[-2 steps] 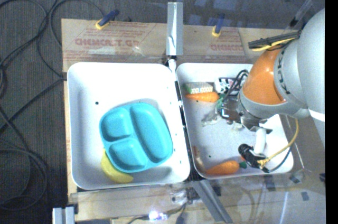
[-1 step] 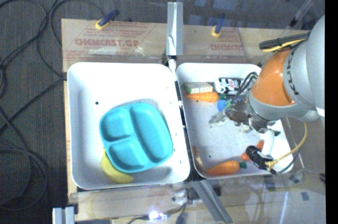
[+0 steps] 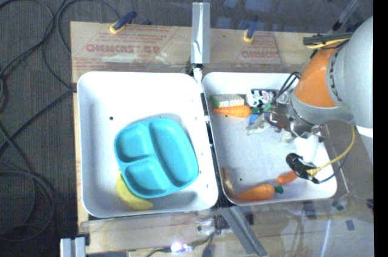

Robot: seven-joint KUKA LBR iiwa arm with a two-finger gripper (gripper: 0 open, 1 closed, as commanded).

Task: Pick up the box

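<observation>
Holding three carrots (image 3: pixel 231 110) and one box (image 3: pixel 228 99), right bin (image 3: pixel 242 146), gripper (image 3: pixel 267 116) state unclear, left bin (image 3: pixel 97 128) with one blue tray (image 3: pixel 157 156).

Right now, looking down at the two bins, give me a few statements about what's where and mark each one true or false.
1. The blue divided tray lies in the left bin. True.
2. A carrot lies near the top of the right bin. True.
3. The yellow object lies in the right bin. False: it sits in the left bin, partly under the blue tray.
4. The arm's wrist hangs over the left bin. False: it is over the right bin.
5. Another carrot lies near the right bin's bottom edge. True.
</observation>
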